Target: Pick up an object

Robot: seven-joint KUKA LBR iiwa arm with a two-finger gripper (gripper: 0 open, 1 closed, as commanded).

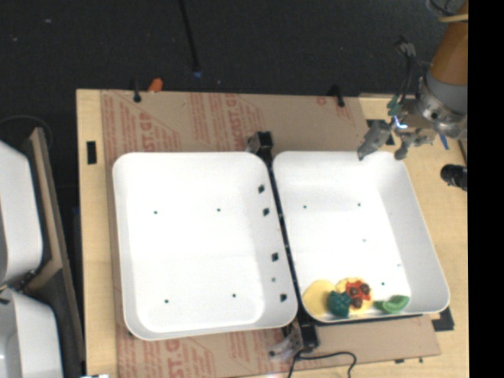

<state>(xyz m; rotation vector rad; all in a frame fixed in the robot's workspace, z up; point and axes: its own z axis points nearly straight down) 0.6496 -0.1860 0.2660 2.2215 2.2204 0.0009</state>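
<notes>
My gripper (385, 146) hangs over the far right corner of the right bin (354, 227), its two dark fingers spread apart with nothing between them. A small cluster of objects lies at the near edge of that bin: a pale yellow piece (318, 296), a teal object (339, 304), a red and dark object (358, 290) and a green piece (394, 303). The gripper is far from the cluster, well above and behind it.
The left bin (197, 242) sits beside the right one, joined by black clips (272, 211) along the divide. Both rest on a cardboard sheet (197, 124) on the wooden bench. The grey arm with its orange band (449, 57) enters from the upper right.
</notes>
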